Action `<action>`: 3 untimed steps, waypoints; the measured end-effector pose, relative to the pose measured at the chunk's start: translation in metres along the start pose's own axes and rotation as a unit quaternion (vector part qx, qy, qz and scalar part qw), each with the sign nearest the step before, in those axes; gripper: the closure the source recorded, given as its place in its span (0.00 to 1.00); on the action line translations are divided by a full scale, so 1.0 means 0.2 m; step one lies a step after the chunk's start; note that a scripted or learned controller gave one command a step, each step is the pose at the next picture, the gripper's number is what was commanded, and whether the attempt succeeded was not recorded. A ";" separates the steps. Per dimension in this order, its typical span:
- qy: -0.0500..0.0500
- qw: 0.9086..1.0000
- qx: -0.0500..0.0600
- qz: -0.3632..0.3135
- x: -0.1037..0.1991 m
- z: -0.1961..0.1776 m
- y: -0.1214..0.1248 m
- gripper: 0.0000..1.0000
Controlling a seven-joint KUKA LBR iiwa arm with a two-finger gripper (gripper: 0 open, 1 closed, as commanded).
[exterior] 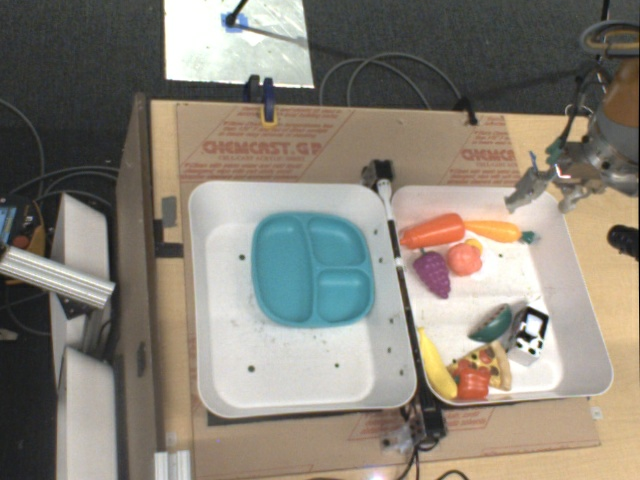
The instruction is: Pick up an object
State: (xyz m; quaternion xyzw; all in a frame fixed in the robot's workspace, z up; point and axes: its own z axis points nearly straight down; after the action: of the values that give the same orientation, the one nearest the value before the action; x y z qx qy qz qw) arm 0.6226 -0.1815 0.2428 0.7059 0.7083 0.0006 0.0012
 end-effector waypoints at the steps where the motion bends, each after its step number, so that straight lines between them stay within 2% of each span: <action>1: 0.002 1.000 0.004 -0.003 0.32 0.44 0.02 0.00; 2: 0.000 1.000 0.004 0.003 0.06 0.81 -0.22 0.00; 3: 0.007 1.000 0.015 0.001 -0.07 0.79 0.20 0.00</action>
State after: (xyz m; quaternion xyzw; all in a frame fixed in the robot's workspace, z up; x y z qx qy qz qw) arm 0.6624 -0.1955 0.0842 0.7067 0.7074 -0.0050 -0.0142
